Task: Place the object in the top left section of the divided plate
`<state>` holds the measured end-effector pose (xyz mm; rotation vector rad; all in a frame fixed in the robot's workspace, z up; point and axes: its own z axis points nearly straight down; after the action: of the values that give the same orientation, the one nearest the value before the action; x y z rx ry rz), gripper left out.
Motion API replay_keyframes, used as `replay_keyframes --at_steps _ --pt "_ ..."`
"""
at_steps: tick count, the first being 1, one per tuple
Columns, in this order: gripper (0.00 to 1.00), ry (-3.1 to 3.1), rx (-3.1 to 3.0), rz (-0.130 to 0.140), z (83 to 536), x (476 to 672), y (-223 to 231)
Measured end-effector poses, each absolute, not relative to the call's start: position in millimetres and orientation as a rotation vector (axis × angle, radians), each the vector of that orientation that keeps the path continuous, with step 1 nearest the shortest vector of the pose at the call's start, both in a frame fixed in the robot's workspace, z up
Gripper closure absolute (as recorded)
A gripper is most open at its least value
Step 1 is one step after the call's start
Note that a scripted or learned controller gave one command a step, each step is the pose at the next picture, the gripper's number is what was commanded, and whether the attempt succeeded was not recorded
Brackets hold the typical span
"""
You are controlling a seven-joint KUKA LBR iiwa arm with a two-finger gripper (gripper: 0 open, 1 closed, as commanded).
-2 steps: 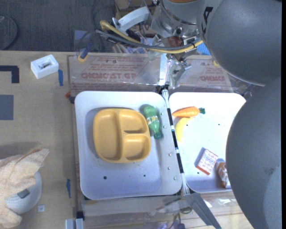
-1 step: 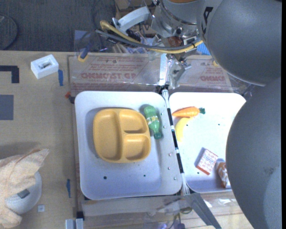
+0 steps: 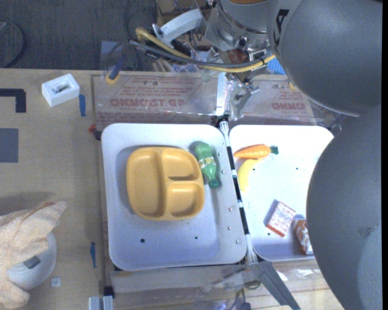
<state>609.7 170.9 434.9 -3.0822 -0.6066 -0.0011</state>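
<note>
Bench bins (image 3: pixel 121 242) show nothing placed yet: the yellow divided plate (image 3: pixel 131 181) lies bare, down-left of the gripper (image 3: pixel 238 97), whose opening cannot be told.

Arm (image 3: pixel 345 54): smooth grey rounded casings, matte finish, large and blurred at the right of the camera view. Orange band (image 3: pixel 248 2) at the top edge, above a metallic silver wrist section (image 3: pixel 233 30). Yellow cable (image 3: pixel 182 53) and black cables loop beside the wrist. A white housing (image 3: pixel 179 24) sits alongside.
</note>
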Motion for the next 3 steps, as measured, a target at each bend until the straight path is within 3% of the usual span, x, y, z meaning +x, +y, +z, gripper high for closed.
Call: replay_keyframes --at_steps 3 --pt "0.00 -0.607 -3.082 -0.001 434.9 609.7 170.9"
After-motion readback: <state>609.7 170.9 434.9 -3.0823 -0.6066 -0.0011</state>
